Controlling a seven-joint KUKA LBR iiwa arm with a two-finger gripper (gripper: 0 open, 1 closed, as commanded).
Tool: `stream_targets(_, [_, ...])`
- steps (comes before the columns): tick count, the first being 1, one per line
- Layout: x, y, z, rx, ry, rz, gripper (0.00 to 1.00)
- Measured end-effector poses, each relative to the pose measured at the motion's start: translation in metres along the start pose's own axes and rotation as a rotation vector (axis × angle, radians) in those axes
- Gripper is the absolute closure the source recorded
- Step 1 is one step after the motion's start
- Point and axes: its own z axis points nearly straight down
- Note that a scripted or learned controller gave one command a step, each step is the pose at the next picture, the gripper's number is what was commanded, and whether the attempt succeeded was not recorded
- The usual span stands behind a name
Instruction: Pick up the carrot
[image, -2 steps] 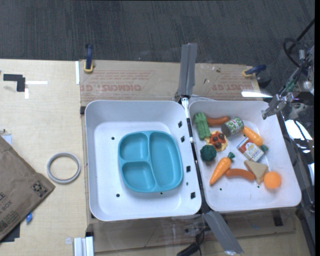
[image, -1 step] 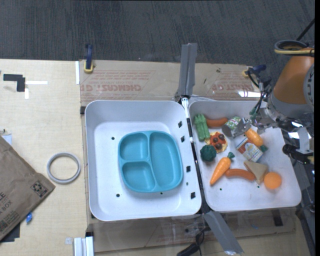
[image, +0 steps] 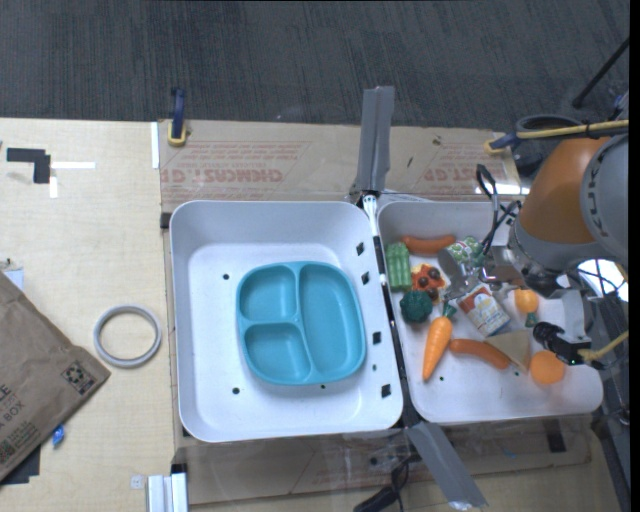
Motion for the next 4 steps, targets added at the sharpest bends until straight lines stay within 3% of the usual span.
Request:
stream_targets(1, [0.049, -0.043, 0.001, 0.004, 0.001, 0.038, 0.0])
stream_targets(2, [0.047, -0.101, 0.002, 0.004, 0.002, -0.121, 0.0])
stream_targets(3, [0.046, -0.101, -0.004, 0.007, 0.002, -0.117, 1.0])
stream_targets(4, [0.098, -0.084, -0.098, 0.003, -0.001, -0.013, 1.0])
